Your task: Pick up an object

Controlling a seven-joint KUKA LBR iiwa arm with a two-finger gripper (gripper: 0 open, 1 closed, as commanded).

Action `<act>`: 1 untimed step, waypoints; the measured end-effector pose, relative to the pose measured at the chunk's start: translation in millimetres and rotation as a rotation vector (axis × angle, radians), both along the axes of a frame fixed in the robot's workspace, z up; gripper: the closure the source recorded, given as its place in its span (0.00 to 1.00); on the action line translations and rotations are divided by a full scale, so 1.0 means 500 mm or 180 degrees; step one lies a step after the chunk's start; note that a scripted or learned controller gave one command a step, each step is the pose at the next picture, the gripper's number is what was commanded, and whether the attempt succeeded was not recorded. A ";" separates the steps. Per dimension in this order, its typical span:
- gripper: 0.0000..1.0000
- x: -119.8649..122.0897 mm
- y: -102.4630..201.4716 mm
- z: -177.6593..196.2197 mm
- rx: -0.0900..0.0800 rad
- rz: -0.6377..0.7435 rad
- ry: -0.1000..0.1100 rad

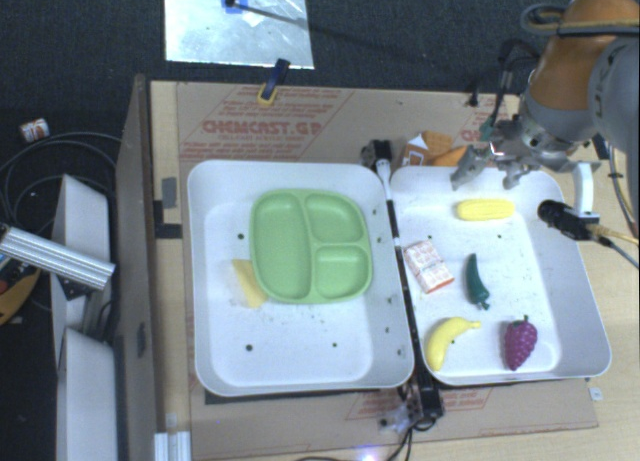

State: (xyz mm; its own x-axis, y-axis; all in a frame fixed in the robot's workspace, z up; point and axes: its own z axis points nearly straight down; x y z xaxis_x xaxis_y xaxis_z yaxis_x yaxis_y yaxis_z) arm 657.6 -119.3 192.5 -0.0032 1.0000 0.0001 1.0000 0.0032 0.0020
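Objects for picking lie in the right bin (590, 344), and nearest to the camera are a yellow banana (449, 339) and a purple bunch of grapes (519, 341), side by side close to the front wall but apart from each other. A little farther back, a dark green pepper (475, 281) lies lengthwise in the middle of this bin, and just to its left a small red and white box (428, 266) sits near the wall shared with the left bin (215, 349). Farther still, a yellow lemon-like piece (485, 210) lies across the bin near its back wall. In the left bin, a green divided plate (309, 247) takes the middle, and a pale yellow piece (247, 283) touches its left lower edge. Both bins rest on a brown cardboard sheet (270, 119) on the worktop (615, 259). At the far right, the gripper (491, 167) hangs above the back edge of the right bin, just behind the lemon-like piece; its two fingers are spread apart and nothing is between them. An orange object (440, 146) lies on the cardboard just left of the gripper. Farthest away, a shiny foil sheet (238, 7) lies on the dark floor.
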 end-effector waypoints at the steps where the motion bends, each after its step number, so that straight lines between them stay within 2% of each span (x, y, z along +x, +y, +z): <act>1: 0.00 -0.108 -0.047 -0.047 -0.0002 -0.0017 0.0020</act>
State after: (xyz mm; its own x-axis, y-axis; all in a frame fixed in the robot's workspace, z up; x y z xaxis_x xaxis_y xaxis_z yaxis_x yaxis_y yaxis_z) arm 603.6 -142.8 169.0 0.0020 1.0000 -0.0006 1.0000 -0.0020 -0.0042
